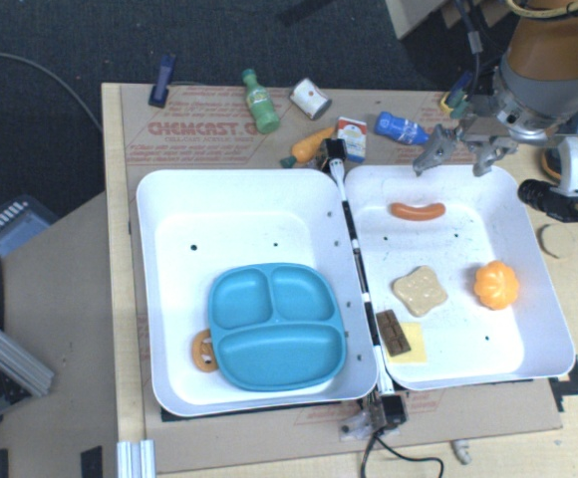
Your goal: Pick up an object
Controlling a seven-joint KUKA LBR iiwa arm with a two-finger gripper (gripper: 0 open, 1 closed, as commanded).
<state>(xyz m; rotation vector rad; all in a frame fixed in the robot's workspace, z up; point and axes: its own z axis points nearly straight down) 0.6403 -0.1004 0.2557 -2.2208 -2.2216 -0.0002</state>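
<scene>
Jaws (458, 155) spread wide, gripping nothing, poised above the right bin's (538, 352) far rim, ready to drop toward the sausage (418, 210).

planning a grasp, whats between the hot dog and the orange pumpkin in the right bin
In the camera view, bare white bin floor lies between the hot dog and the orange pumpkin. The bread slice sits off that line, lower left.
</scene>
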